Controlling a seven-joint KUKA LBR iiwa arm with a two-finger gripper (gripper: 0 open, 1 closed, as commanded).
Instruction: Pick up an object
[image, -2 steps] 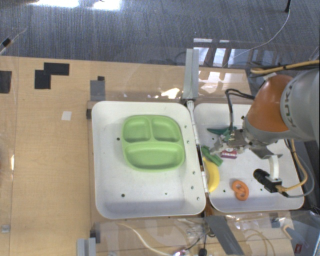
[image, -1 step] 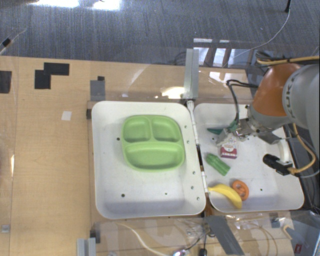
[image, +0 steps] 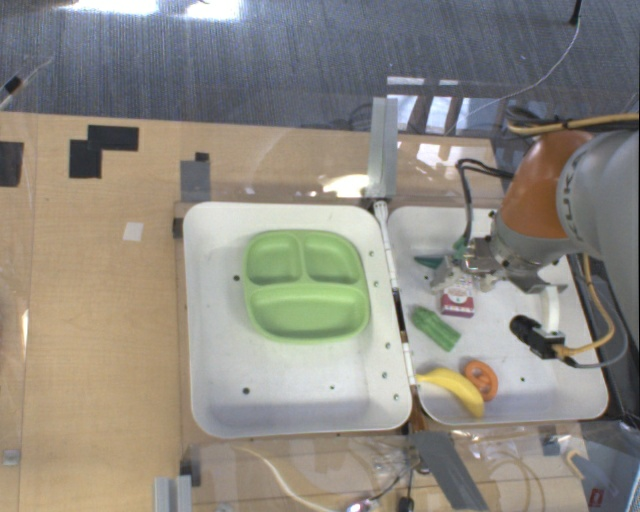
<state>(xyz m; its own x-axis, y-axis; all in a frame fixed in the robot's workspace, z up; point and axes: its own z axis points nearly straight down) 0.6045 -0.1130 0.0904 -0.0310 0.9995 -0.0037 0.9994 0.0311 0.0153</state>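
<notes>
Starting nearest, the banana (image: 452, 388) lies at the right bin's (image: 590, 395) front edge, soft and curved. Beyond it, the small red-and-white box (image: 457, 300) looks light, stiff, best pinched across its flat sides. Just behind it hovers the claw (image: 468, 262); its spread I cannot tell.

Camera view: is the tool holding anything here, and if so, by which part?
It cannot be told. The tool sits low in the right bin, just above the small red and white box, but no object is visibly between its tips.
</notes>
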